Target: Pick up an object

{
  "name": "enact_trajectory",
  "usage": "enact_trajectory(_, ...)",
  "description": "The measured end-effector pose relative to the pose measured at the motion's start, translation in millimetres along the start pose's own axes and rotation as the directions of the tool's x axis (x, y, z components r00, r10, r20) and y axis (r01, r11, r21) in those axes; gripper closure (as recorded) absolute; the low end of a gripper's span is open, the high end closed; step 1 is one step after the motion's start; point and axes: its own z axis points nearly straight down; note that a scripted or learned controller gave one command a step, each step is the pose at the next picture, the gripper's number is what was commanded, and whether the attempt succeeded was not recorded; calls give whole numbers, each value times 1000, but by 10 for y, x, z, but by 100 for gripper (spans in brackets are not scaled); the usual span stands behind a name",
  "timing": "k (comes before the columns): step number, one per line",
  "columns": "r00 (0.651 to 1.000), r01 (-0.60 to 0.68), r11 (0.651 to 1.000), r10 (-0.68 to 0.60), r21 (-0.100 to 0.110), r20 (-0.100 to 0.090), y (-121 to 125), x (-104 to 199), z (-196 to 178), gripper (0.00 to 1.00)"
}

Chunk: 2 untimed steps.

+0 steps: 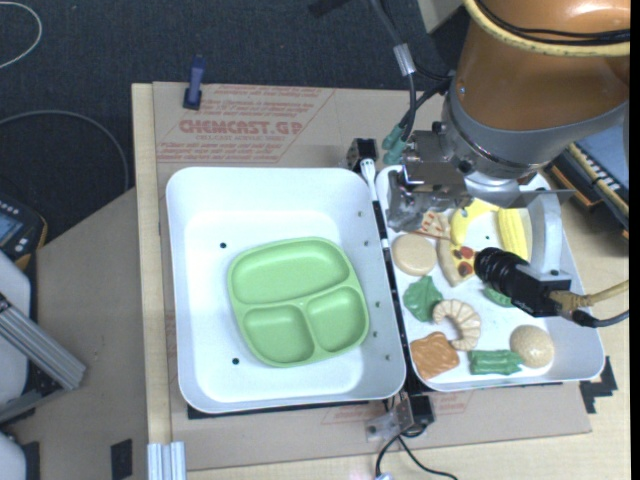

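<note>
Dark carpet surrounds a desk [250, 128] topped with brown board bearing red print, and two white bins sit on it side by side. The gripper [408, 200] hangs low in the upper left corner of the right bin [585, 353], close to the wall it shares with the left bin [190, 268]. Whether it is released or clenched cannot be told, and nothing can be seen held in it.

Just below it lies a round beige biscuit [414, 255], with a pizza slice [460, 261] beside that and a yellow corn cob [513, 233] further right. Lower down are a green leafy piece [422, 298], a shrimp [460, 318], a brown fried piece [435, 353], a green pod [495, 362] and a tan round roll [531, 346]. The left bin, in the middle of the frame, holds a green divided plate [295, 298]. The grey and orange arm [550, 48] fills the upper right.
</note>
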Motion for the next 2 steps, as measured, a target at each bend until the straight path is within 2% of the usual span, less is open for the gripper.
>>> enact_trajectory(1,1000,-10,1000,10,-2,1,3,-363,322,100)
enact_trajectory(2,1000,-14,1000,14,-27,2,-7,-1255,-1344,100)
